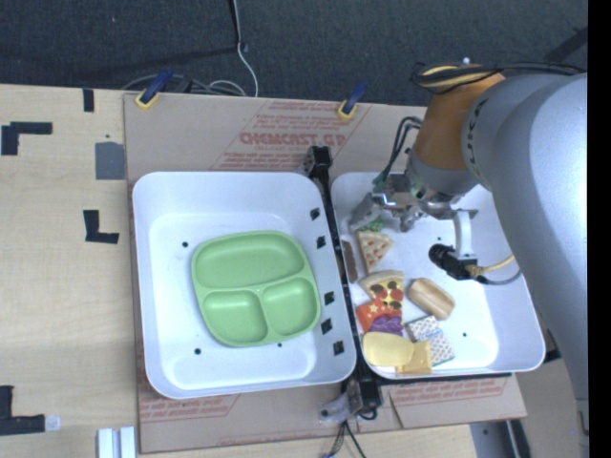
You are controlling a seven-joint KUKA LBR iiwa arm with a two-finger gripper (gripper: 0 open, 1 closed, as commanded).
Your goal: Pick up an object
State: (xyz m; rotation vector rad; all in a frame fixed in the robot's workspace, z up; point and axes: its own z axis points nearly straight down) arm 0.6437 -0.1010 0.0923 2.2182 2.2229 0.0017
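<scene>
My gripper hangs low over the far left part of the right bin, under the orange band of the arm. A small green item lies just beneath it. In front of it sit a pizza slice, a second pizza piece with red toppings, a brown bun, a purple piece, a yellow block and a checkered piece. Nothing shows in the gripper's grasp.
The left bin holds a green divided plate. A black divider with clips runs between the bins. A black cable fitting hangs beside the gripper over the right bin. The grey arm body covers the right bin's far right side.
</scene>
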